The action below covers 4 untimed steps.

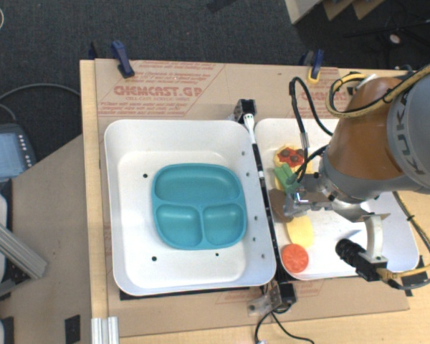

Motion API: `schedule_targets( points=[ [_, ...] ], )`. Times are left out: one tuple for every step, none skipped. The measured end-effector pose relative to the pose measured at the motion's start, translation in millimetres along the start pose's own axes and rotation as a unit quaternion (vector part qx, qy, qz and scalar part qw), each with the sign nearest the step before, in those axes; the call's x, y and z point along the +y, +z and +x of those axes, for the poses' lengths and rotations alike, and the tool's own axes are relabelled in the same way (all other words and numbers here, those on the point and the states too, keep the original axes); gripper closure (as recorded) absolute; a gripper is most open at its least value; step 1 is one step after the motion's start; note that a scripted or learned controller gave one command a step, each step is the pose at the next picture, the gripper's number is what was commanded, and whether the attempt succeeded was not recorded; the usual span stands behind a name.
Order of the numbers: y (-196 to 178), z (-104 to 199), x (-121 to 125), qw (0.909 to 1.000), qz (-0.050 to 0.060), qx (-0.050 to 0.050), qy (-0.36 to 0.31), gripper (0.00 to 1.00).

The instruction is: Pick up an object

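Left bin holds teal tray (three compartments).

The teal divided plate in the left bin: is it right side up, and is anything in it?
Right side up and empty: the teal divided plate shows its three bare compartments, lying flat in the left bin.

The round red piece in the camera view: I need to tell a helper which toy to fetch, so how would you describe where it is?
Find the right white bin, where the grey arm reaches in. Go to its near left corner, by the divider between the bins. The round red piece lies there below a yellow piece; it is the bin's one flat red disc.
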<state>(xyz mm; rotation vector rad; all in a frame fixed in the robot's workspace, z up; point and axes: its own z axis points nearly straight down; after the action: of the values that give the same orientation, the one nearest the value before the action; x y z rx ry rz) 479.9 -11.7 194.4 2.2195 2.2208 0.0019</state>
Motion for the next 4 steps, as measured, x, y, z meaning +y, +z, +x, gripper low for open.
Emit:
schedule_targets(
  points=[
    [-124, 24, 1, 1.0, -0.005, 0.001, -0.002, 1.0],
    [-163, 118, 0, 1.0, -0.001, 0.001, -0.002, 1.0],
    [-283, 120, 28, 1.0, -0.006, 0.001, -0.001, 1.0],
    [-106, 177, -2, 1.0, 0.006, 0.0, -0.001, 1.0]
  ],
)
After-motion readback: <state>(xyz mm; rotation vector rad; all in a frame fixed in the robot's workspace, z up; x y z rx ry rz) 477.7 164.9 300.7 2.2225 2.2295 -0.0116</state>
